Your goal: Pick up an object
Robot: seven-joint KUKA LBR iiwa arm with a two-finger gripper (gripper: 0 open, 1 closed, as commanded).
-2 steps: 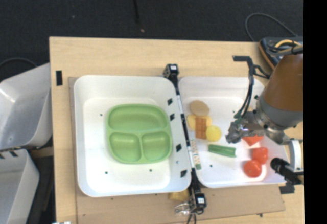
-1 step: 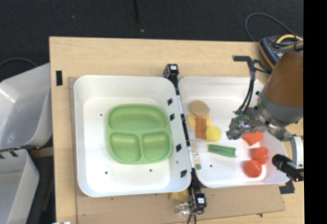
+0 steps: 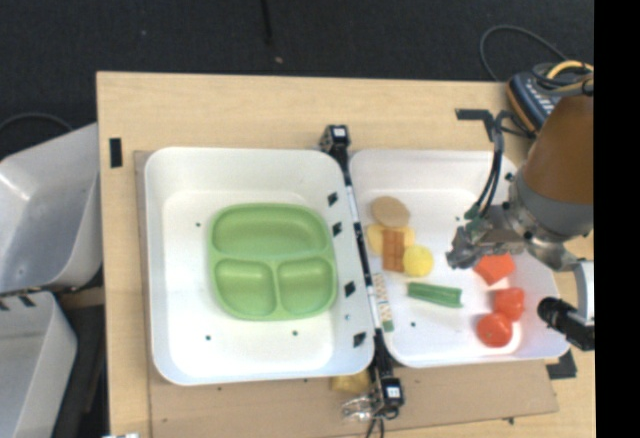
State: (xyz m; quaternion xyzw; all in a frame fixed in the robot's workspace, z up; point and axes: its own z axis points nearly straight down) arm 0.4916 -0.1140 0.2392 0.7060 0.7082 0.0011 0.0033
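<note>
Far to the left of the fingers, the green divided tray (image 3: 272, 258) is lying flat in the left bin (image 3: 170, 226), likely parked as a drop spot rather than a target. Nearer, in the right bin (image 3: 430, 176), a loose cluster is sitting just left of the fingers: a tan round piece (image 3: 390, 212), an orange block (image 3: 394, 249) below it, and a yellow ball (image 3: 418, 260) touching the block's right side. Below and left of the fingers, the green bean-like stick (image 3: 435, 294) is lying with its long axis running roughly left to right, tilting slightly down toward the right.

The gripper (image 3: 467, 252) is hanging low over the right bin, close beside the yellow ball. How far the fingers are parting, and whether they are gripping anything, cannot be told; the dark tip is blurring into one mass.

Just right of the fingers, an orange-red piece (image 3: 494, 268) is lying near them, seemingly the closest candidate; it is compact, with no clear long axis. Two more red pieces (image 3: 509, 302) (image 3: 494, 329) are sitting below it, strung down toward the bin's near edge. Everything is resting scattered, as if tipped in.
</note>
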